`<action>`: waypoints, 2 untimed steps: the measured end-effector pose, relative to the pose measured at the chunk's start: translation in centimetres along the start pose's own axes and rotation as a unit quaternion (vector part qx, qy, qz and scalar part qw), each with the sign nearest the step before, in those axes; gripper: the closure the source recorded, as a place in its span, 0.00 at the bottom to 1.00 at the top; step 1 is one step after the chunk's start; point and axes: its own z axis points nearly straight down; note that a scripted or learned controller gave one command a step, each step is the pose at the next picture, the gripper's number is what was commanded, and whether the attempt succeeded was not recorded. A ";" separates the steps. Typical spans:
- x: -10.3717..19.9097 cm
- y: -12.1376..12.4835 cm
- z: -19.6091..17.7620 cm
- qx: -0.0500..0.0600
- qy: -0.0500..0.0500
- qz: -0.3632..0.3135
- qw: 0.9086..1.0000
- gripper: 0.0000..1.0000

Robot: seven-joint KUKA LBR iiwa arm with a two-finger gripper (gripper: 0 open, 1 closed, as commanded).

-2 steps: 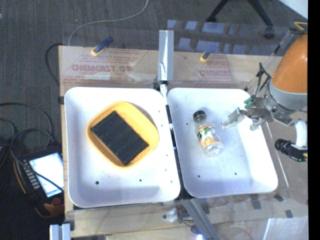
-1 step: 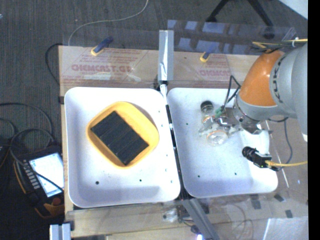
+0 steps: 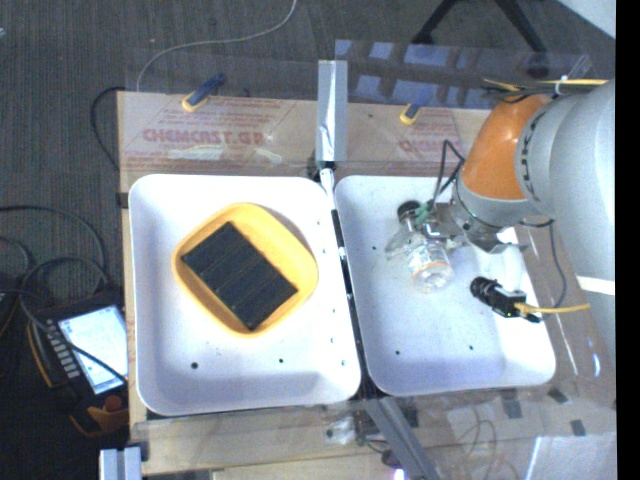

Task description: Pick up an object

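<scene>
the counter (image 3: 200,133) carries two shallow white bins side by side, and the grey arm (image 3: 570,168) with its orange band reaches in from the right, over the far right corner of the right bin (image 3: 450,358). the left bin (image 3: 150,368) holds a yellow dish (image 3: 295,243) lying flat near its middle. on the dish rests a dark slab (image 3: 240,275) with a lined face, turned at a slant to the bin's walls. the pincer (image 3: 430,258) sits low in the upper middle of the right bin, well apart from the dish and slab and on the other side of the rims where the two bins meet. around its tip there is a pale, glassy blur, and i cannot tell whether that is a clear thing in the bin or part of the pincer itself. i also cannot tell whether the pincer is open or closed, and nothing shows plainly held in it. as a judgement, the pick is not yet done: the only things i can name for sure, the dish and slab, lie untouched in the left bin. if the blur is a clear thing, this may be the moment of a grasp, with the closing and the lift left to do. if not, nearly all remains: reaching a thing, closing on it and raising it clear of the bin.
</scene>
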 end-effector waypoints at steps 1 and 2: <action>0.1 0.0 -1.0 0.000 0.001 0.000 1.000 1.00; 7.2 2.5 -13.8 0.005 0.002 -0.203 0.979 1.00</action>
